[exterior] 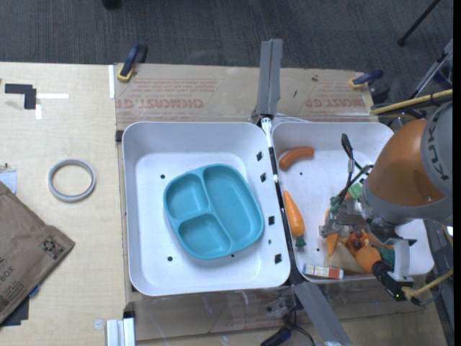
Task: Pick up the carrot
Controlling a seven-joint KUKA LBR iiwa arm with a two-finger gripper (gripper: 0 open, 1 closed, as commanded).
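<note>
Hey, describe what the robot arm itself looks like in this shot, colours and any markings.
The arm has a rounded orange band with a grey shell beside it bearing dark lettering, cut off at the frame edge. Below sits a grey wrist and a metallic gripper with dark and green-tinted fittings near it.

The carrot (293, 215) lies just beside the right bin's left wall (277, 186), open above; cluttered toys (356, 244) and the arm (403, 171) crowd its right.

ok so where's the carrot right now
In the camera view, the carrot lies in the right bin along its left wall, below the sausage.
</note>
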